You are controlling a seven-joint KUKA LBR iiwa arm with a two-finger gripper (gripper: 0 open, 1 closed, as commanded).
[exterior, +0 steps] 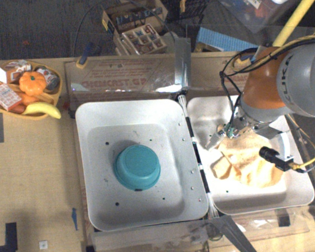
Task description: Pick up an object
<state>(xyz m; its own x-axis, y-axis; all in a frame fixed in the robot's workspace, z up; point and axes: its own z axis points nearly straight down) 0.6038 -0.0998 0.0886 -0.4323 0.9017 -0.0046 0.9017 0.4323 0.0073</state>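
Observation:
A teal bowl [137, 166] lies upside down in the middle of the left bin [93, 121]. In the right bin [220, 199] lie pale tan, bread-like pieces [247, 164], with one slice [222, 167] at their left edge. My gripper [225, 133] hangs low over the right bin's left half, just above and left of the tan pieces. The grey arm with its orange band [264, 87] comes down from the upper right. A black part [274, 158] sticks out over the tan pieces.
A basket [22, 91] with a small pumpkin, a banana and boxes sits at the bench's far left. A clear plastic sheet [128, 79] lies behind the bins. Cables [234, 70] loop beside the arm.

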